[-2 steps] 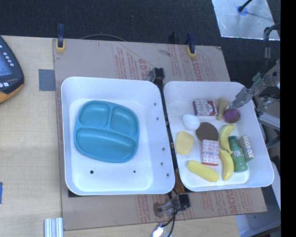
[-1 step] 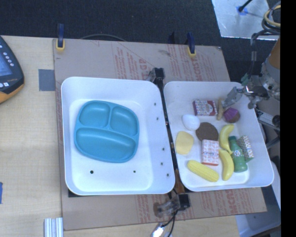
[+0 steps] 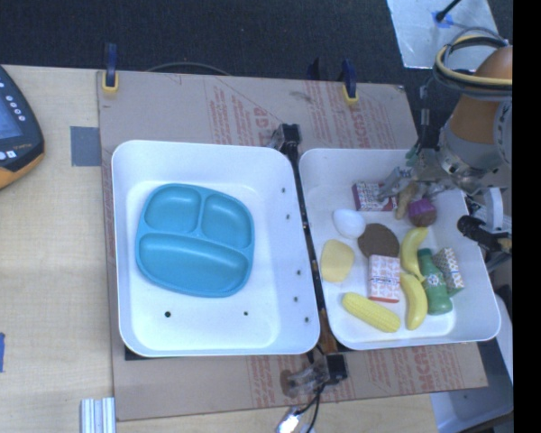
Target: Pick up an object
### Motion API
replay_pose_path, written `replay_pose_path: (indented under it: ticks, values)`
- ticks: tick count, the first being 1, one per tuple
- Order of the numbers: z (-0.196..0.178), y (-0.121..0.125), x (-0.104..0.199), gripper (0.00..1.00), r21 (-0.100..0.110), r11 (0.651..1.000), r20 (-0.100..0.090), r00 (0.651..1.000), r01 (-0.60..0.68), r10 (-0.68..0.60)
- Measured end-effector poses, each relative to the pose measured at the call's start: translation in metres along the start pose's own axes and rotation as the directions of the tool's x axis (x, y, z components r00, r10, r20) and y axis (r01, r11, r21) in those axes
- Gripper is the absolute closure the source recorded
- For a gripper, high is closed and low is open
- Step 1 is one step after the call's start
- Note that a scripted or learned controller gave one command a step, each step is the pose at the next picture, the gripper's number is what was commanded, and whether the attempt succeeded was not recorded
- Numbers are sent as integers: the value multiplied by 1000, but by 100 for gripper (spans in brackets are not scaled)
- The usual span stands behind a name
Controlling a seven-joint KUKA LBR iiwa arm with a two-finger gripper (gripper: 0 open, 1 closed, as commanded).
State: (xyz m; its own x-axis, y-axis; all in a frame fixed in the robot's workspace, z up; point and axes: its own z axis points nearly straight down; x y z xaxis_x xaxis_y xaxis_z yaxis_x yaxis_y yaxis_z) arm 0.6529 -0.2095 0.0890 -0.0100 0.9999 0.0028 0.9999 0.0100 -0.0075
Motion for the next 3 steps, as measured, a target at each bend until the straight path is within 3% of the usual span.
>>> replay_pose_path:
  ticks: [1, 2, 3]
  values:
    - [-20, 3, -2, 100, -11, 1000, 4, 1000, 2, -2]
    - [-19, 2, -2, 0, -8, 1000, 3, 1000, 3, -3]
    - [-7, 5, -2, 0, -8, 1000, 4, 1000, -2, 2]
